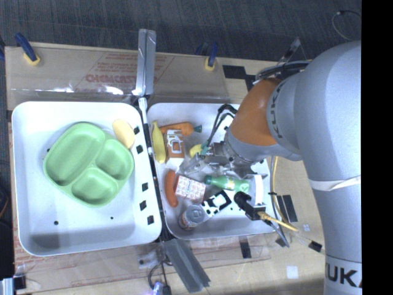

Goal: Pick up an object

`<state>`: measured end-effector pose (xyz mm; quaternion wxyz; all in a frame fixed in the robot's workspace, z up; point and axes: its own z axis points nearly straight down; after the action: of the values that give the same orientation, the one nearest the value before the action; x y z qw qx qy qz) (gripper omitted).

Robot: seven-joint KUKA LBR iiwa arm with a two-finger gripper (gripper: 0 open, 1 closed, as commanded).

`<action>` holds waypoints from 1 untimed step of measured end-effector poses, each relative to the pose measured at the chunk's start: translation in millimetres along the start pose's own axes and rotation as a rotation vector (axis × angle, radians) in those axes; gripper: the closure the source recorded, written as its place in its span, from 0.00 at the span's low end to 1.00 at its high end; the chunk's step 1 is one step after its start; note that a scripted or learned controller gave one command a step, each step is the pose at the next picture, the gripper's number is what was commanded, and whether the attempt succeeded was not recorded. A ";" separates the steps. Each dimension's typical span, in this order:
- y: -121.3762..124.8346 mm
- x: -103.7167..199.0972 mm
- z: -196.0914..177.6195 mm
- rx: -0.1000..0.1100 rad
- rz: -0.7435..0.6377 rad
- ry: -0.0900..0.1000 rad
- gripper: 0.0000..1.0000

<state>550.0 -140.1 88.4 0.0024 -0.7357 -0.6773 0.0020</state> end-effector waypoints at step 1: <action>0.0 0.0 -7.1 0.003 -0.005 -0.002 1.00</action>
<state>550.0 -140.1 95.4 0.0029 -0.7341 -0.6790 0.0036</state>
